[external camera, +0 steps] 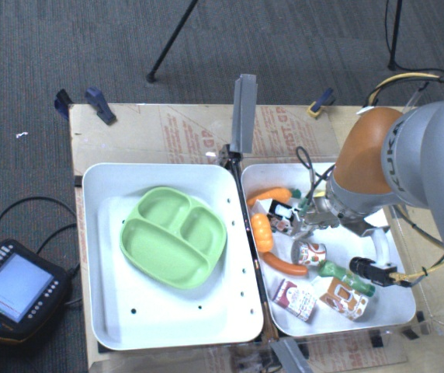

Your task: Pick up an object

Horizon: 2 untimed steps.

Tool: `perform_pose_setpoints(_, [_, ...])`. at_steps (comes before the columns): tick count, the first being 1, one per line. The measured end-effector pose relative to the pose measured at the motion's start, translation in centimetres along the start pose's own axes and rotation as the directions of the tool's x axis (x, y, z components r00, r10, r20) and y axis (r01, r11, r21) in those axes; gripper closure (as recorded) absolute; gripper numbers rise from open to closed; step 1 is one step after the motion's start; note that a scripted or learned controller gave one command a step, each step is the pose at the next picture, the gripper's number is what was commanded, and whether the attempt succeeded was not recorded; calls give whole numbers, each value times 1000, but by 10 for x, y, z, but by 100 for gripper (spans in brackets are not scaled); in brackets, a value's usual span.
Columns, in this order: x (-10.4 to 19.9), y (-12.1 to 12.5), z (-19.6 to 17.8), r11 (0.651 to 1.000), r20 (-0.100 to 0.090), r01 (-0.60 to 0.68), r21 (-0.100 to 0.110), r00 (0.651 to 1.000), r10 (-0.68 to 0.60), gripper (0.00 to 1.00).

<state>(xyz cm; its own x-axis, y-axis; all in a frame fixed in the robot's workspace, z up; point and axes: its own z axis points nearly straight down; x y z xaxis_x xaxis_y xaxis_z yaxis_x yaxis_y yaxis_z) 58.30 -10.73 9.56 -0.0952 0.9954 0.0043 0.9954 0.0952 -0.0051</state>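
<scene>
My gripper (303, 217) hangs low over the middle of the right bin (404, 305), below the arm's orange band. Close to its left lie a small black-and-white item (282, 213) and a curved orange piece (268, 196). A small printed can (310, 252) lies just in front of the gripper. A ribbed orange toy (262, 233) and a hot dog (284, 265) rest by the bin's left wall. I see nothing lifted off the bin floor.
A green bottle (345, 277), a red-and-white carton (294, 299) and an orange carton (345, 299) lie along the right bin's front. The left bin (102, 286) holds a green divided plate (174, 235). A grey upright post (244, 115) stands behind the divider.
</scene>
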Motion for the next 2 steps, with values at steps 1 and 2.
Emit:
perform_pose_setpoints(1, [43, 5, -91, 861, 3, -508, -2, 861, 508, 100])
perform_pose_setpoints(2, [43, 5, -90, 862, 3, -507, -1, 862, 507, 0])
